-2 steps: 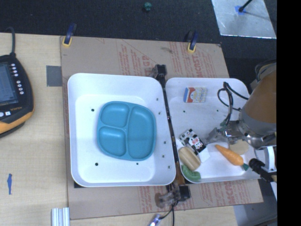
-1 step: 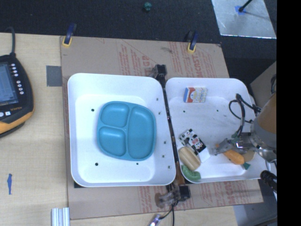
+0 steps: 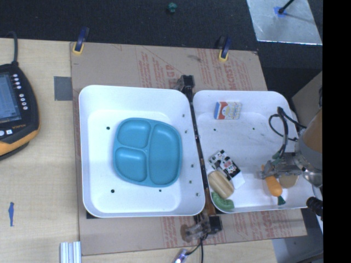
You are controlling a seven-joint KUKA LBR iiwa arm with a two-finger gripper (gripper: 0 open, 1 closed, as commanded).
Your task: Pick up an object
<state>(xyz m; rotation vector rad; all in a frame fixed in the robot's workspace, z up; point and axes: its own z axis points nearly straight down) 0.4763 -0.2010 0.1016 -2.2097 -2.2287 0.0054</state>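
My gripper [image 3: 278, 171] is low in the right bin [image 3: 249, 135], near its front right corner, with the grey arm [image 3: 311, 138] coming in from the right. Just beneath and in front of it lies a small orange object [image 3: 273, 187], partly covered by the gripper, and I cannot tell if they touch. At the bin's front left, a black-and-white patterned item [image 3: 225, 164], a tan rounded block [image 3: 221, 184] and a green piece [image 3: 223, 203] lie together. A small white box with red and blue print [image 3: 227, 110] rests near the back wall.
The left bin [image 3: 96, 106] holds a blue divided plate [image 3: 147, 152]. A black cable [image 3: 281, 126] loops above the gripper. A handheld pendant [image 3: 13, 109] lies on the bench at far left. Clamps [image 3: 224, 48] pin the cardboard at the back.
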